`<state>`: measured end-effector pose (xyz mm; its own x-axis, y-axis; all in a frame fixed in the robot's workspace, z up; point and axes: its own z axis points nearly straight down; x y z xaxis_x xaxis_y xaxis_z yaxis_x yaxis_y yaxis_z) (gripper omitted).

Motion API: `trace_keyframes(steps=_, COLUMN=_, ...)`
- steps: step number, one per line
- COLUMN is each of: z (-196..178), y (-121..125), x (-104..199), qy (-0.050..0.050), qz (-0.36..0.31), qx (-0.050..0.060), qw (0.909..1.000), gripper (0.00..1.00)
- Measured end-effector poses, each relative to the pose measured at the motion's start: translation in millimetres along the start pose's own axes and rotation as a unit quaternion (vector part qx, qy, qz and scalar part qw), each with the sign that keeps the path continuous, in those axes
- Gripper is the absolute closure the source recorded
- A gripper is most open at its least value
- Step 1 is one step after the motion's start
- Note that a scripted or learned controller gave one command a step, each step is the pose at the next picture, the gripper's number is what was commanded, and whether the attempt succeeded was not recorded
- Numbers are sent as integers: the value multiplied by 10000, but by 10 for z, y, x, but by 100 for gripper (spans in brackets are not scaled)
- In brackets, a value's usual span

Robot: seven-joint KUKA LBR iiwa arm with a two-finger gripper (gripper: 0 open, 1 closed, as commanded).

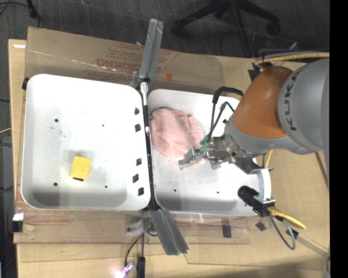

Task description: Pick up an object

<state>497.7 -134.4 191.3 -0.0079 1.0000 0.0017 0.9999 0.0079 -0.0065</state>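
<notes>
Crumpled pink cloth (pixel 173 133) lies in right bin (pixel 185 198).

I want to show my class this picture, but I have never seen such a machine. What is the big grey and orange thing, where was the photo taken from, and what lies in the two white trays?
The grey and orange thing is a robot arm. It reaches in from the picture's right. At its end is a gripper, a two-finger metal claw for picking things up.

The photo comes from one fixed camera above the bench, looking down at a slant.

Two shallow white bins sit side by side. The left bin has a small yellow block lying in it. The right bin has a pink cloth lying in a heap.

The gripper sits at the lower edge of the cloth. Whether it holds anything is too small to tell.
</notes>
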Motion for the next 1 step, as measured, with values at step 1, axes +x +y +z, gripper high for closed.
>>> trace_keyframes(steps=1, z=-186, y=-214, x=-221, qy=-10, qz=1313, qx=-22, qw=9913, gripper=0)
